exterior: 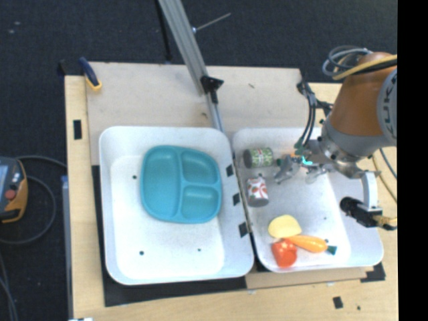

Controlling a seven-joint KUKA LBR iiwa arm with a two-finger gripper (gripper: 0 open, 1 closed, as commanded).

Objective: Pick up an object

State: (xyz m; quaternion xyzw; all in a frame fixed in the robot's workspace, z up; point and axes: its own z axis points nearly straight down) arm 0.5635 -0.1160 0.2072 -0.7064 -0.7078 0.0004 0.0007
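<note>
A pale wooden bench (167, 92) is seen from above, set on a dark carpeted floor (80, 19), with a slanted grey metal rail (184, 39) crossing its far edge. Two shallow white bins are borne side by side. In the left bin (120, 246) a turquoise divided plate (182, 184) is laid.

Places in the right bin (361, 246) are given relative to the small can (257, 190), which is lying near the bin's left wall. A green-labelled can (259, 156) is found just beyond it, on its side, with its long axis running left to right. Nearer the camera a yellow piece (283, 227), a red piece (284, 253) and an orange carrot (309, 243) are clustered; the carrot's long axis also runs left to right, its green end pointing right.

The gripper (289, 169) is seen to the right of the small can, low over the bin floor. Whether its fingers are spread or pressed together cannot be told, and nothing can be made out between them.
</note>
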